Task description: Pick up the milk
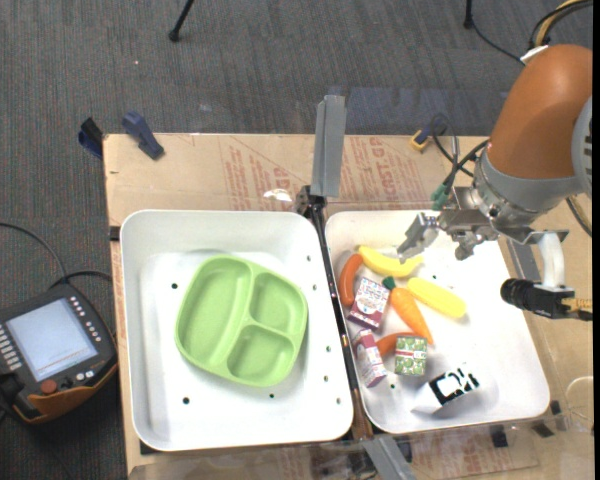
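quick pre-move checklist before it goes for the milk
1. Target seen: black-and-white milk carton lies at the near end of the right bin: ok.
2. Space around it: apart from the green carton beside it: ok.
3. Tool carries nothing, judging by the bare finger: ok.
4. Tool over target: it hangs at the bin's far end, by the banana: not ok.
5. Carton upright: appears tipped on its side: cannot tell.
6. Green plate sits in the left bin, out of the way: ok.
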You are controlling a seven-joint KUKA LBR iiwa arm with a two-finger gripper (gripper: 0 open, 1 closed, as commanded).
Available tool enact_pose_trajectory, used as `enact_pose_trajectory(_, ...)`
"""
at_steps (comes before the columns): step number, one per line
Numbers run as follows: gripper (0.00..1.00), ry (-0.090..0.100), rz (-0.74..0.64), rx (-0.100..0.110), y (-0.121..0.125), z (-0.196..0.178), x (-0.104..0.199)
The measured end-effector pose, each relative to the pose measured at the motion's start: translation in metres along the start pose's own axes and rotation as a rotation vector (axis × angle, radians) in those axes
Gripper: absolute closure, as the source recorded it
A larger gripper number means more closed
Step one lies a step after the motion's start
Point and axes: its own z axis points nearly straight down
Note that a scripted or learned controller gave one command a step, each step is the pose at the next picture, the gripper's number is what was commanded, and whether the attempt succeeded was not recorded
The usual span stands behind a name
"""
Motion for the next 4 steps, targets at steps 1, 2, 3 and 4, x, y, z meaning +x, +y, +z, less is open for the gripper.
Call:
enact_pose_trajectory(1, 0.0, 0.001, -0.004, 0.001, -0.044, 0.074, -0.039)
enact_pose_trajectory(2, 0.0, 0.0, -0.187, 0.0, -0.087, 0.106, -0.016)
enact_pose_trajectory(3, 0.0, 0.0, -0.229, 0.0, -0.087, 0.048, 0.045)
enact_pose_trajectory(4, 0.0, 0.0, -0.482, -0.002, -0.1, 0.161, -0.005)
